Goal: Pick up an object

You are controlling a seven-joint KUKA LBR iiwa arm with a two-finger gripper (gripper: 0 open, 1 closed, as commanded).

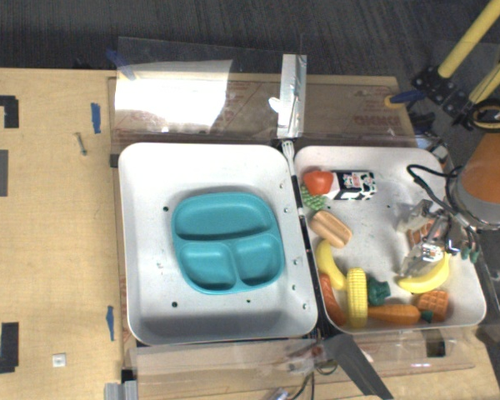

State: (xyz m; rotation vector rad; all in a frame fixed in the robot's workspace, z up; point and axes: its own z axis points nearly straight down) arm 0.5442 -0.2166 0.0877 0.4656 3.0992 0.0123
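Two white bins are seen side by side: the left bin (pixel 146 223) contains a teal tray (pixel 227 240), the right bin (pixel 375 161) contains toy food. The claw (pixel 423 252) is lowered into the right bin, touching a banana (pixel 427 278) near the right wall. Its opening cannot be determined.

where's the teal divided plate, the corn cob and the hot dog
teal divided plate (pixel 225 217): camera view, on the bare top compartment
corn cob (pixel 356 295): camera view, middle of the cob
hot dog (pixel 331 228): camera view, middle of the bun
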